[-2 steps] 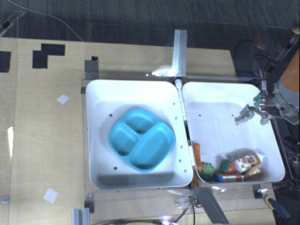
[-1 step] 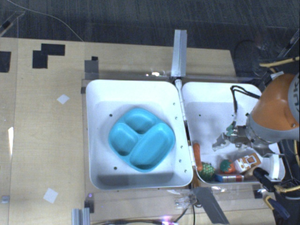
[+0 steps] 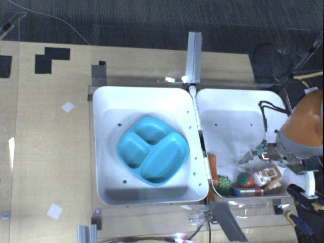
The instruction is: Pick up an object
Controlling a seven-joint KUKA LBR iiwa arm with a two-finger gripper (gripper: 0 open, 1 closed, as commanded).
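My fingers (image 3: 255, 156) hang low in the right bin (image 3: 228, 110), and I cannot tell how they stand. The toys lie along its near wall: a carton (image 3: 268, 175), a carrot (image 3: 213, 167). I'd settle squarely over one before squeezing. The carton's print is unreadable.
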